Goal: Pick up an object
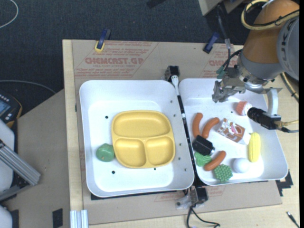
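Grey KUKA arm (280, 37) with rounded casing, grey shell at the right edge of the view. Broad orange band (270, 23) above the wrist, bulbous, glossy with a pale highlight on top. Yellow cable loop (251, 11) circles the top of the orange section; thin dark cables run down its left side toward the wrist. Wrist flange is silver-grey metal, ring-shaped. Small green connector or tag at wrist's left side. Grey metal two-finger gripper (222, 95) below it, blocky body, dull finish. Light grey bracket on the right carries a black cylindrical module, thin cable trailing right.
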{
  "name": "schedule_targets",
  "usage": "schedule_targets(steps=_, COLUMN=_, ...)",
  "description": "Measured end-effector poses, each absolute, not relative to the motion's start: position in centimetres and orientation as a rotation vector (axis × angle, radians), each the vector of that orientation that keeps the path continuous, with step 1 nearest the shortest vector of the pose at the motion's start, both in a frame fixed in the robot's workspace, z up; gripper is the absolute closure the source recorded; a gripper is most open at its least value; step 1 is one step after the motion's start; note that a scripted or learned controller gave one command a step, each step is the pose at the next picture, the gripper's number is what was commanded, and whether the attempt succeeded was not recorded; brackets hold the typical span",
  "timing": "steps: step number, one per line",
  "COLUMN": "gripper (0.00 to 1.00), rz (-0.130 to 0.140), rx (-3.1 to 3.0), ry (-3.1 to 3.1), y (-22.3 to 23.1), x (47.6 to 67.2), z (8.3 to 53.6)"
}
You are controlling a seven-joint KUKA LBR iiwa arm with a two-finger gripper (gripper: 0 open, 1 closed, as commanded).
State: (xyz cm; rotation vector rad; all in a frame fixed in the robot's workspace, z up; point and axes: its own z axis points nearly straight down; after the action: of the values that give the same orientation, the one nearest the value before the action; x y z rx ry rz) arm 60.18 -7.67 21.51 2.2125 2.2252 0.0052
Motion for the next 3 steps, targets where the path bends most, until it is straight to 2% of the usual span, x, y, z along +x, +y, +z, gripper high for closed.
schedule_targets(steps=1, gripper=1.00, rz=0.005, rx=2.214, ry=2.225, y=-4.1, x=61.2, z=21.9)
schedule_targets(steps=3, gripper=1.00, rz=-0.001, rx=2.220, ry=2.222, y=-4.1, x=62.1, z=22.5)
